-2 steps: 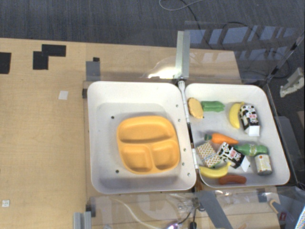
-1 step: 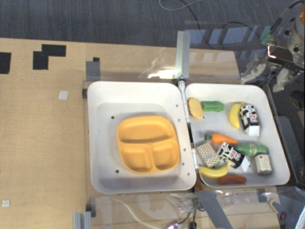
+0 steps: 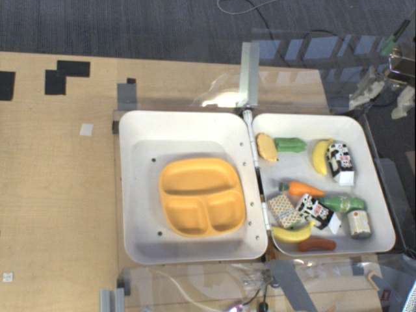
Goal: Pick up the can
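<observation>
The can [image 3: 359,223] is small, with a grey top and a red and white label. It stands upright in the near right corner of the right bin [image 3: 370,149]. A green bottle [image 3: 343,204] lies just behind it, touching or almost touching. A cow-patterned carton [image 3: 316,211] lies to the can's left.
The right bin also holds a carrot [image 3: 305,189], two bananas [image 3: 319,156] [image 3: 291,233], a second carton [image 3: 340,162], a red sausage [image 3: 317,244], a green cucumber [image 3: 290,145] and a yellow bun [image 3: 266,147]. A yellow divided tray [image 3: 200,197] sits in the left bin [image 3: 136,174].
</observation>
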Available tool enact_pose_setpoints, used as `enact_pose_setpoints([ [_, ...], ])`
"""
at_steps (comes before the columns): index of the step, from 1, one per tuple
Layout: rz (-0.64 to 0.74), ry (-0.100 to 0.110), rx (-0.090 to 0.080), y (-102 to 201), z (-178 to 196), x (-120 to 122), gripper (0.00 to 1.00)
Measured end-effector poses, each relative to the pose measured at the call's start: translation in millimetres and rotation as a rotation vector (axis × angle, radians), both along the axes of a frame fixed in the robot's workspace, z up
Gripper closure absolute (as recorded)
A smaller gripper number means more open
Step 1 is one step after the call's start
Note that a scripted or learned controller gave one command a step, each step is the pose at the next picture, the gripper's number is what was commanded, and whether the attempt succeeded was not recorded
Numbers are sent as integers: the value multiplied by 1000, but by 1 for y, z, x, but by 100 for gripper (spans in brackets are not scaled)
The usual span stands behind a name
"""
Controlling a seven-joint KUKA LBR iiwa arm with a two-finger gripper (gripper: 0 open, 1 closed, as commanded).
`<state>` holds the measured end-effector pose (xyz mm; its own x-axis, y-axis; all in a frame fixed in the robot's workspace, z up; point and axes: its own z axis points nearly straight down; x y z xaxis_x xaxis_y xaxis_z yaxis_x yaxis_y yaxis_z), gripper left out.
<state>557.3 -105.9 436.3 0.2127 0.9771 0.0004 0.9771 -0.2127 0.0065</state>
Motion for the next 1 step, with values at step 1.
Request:
enact_pose_setpoints([
  [1, -88, 1, 3, 97, 0, 57, 0],
])
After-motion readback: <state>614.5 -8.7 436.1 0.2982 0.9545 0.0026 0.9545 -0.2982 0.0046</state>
